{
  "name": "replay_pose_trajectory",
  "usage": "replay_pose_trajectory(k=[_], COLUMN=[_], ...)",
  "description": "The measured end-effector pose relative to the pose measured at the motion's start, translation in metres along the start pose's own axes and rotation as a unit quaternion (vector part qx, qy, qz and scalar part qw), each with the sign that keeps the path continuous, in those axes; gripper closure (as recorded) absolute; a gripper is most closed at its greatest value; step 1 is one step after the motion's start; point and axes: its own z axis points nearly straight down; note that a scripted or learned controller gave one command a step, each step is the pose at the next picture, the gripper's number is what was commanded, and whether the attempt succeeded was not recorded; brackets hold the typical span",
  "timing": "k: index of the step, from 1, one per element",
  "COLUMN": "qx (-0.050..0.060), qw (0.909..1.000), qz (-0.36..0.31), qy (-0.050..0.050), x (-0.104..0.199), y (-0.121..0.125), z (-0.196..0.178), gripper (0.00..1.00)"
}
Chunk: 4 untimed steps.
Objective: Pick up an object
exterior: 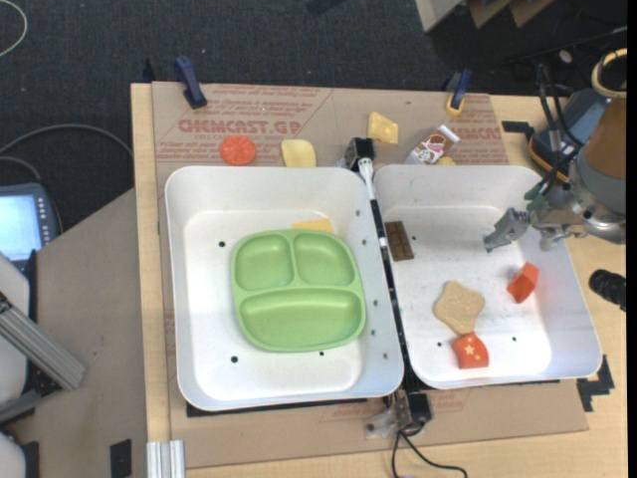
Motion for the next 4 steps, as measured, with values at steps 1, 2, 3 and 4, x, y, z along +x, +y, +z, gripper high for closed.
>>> replay_pose_trajectory(k=[1,2,3,4], qx=[0.004,0.002,0.0,-0.003], qw=[1.0,1.0,1.0,1.0], qz=[0.003,-0.003,-0.001,-0.004], qy=[0.001,0.006,0.001,0.0], x=[-0.057,-0.047,-0.052,0.008], y=[-0.015,-0.008,-0.008,0.056], z=[0.064,0.113,0.101,0.112], gripper=[0.0,0.0,1.0,1.0])
